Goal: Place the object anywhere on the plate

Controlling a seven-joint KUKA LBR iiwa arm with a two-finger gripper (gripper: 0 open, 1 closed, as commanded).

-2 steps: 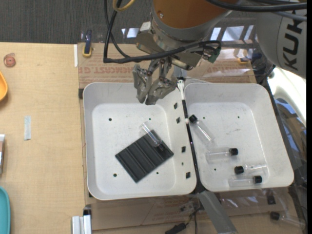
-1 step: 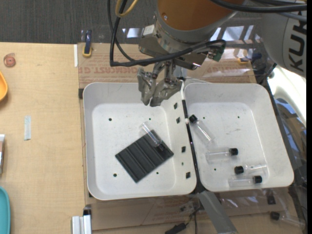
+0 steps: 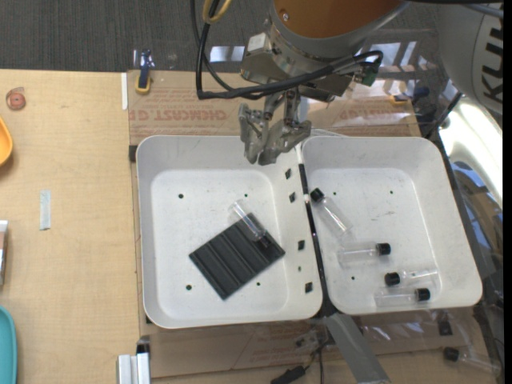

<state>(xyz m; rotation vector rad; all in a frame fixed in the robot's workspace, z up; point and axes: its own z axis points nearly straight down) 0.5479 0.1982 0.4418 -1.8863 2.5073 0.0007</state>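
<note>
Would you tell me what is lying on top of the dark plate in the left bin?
A clear vial lies across the dark ribbed plate's upper corner; the patch beneath it is covered.

black ribbed plate [image 3: 237, 258], white bins [image 3: 160, 166]

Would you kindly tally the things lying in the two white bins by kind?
Clear vials with black caps: 5, one in the left bin, four in the right, such as
Dark ribbed plate: 1
Total: 6
</note>
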